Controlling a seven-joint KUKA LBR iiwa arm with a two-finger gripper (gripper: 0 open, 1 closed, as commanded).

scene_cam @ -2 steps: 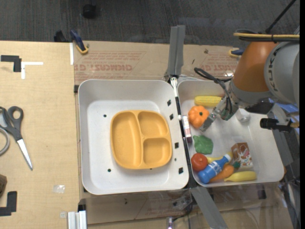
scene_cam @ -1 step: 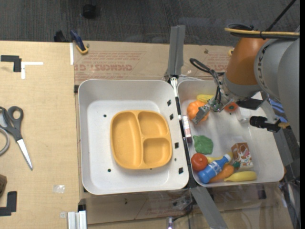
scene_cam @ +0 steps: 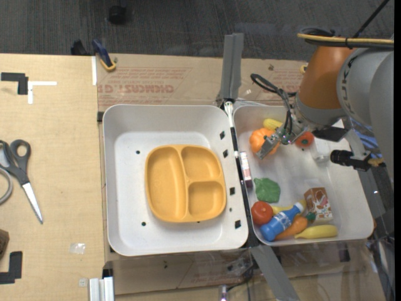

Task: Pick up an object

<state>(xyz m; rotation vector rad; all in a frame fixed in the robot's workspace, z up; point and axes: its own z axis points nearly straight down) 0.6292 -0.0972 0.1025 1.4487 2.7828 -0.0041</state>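
The gripper (scene_cam: 274, 144) is lowered beside an orange toy (scene_cam: 258, 138) at the right bin's (scene_cam: 351, 196) ten o'clock; finger state cannot be told, nothing lifted yet.

Gripper (scene_cam: 274, 144) sits low at the right bin's (scene_cam: 351, 193) far end, an orange toy (scene_cam: 259, 137) crowding it on one side and a red-and-green piece (scene_cam: 304, 140) on the other. Open white floor just below; beyond it, green lump (scene_cam: 267, 189) and the near-corner pile (scene_cam: 293, 219).

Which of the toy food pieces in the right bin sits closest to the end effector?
The orange pepper, right beside the end effector at the bin's far end; the green piece, tomato and banana lie nearer the camera.
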